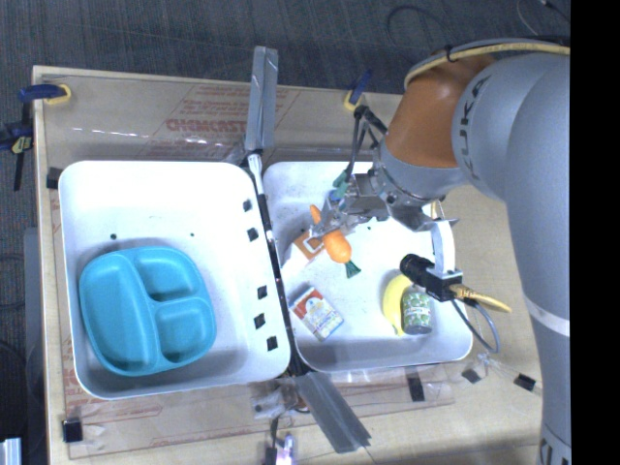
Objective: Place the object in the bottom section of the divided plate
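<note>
An orange toy carrot (337, 248) with a green top lies aslant in the right bin (446, 352), near its left wall. My gripper (332, 225) reaches down over the carrot's middle, and its fingers are closed across the orange body, so the carrot shows on both sides of them. The blue divided plate (145, 308) rests in the left bin (145, 187), at its front left. The plate has one large section on its left side and two smaller ones on its right.
The right bin also holds a small brown box (307, 249) beside the carrot, a red-and-white packet (317, 315), a yellow banana (391, 304) and a small jar (417, 309). A raised divider (266, 269) separates the bins. The arm covers the right bin's back right.
</note>
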`<state>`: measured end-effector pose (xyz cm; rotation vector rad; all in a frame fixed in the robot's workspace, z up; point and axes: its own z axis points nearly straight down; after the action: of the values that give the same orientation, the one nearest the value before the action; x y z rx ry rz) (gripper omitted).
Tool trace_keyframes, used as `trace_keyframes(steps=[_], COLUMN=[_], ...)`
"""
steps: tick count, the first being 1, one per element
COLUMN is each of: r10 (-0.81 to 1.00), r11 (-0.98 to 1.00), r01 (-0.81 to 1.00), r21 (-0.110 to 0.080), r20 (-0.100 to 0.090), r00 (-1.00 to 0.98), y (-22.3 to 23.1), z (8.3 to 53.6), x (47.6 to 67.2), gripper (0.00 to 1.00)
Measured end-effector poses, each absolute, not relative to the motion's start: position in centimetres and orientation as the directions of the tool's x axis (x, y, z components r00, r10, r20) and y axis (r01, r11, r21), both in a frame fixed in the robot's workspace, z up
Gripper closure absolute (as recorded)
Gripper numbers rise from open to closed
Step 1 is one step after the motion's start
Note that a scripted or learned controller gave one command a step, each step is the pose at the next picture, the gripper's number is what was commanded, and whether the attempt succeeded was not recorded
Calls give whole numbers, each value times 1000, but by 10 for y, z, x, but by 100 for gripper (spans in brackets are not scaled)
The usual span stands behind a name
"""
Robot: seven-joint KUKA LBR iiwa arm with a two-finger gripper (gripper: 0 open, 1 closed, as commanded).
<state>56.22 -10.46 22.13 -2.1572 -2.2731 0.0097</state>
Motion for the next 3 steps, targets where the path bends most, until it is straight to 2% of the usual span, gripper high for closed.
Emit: trace_keyframes(steps=[1,2,3], r10=[989,980,968], r11=[-146,-197,-253], r01=[989,980,968], r21=[-9,-10,-9], r20=[-2,-4,-6], r00=[145,197,253], y=[2,52,130], z=[213,201,205], x=[583,565,549], gripper=[100,100,100])
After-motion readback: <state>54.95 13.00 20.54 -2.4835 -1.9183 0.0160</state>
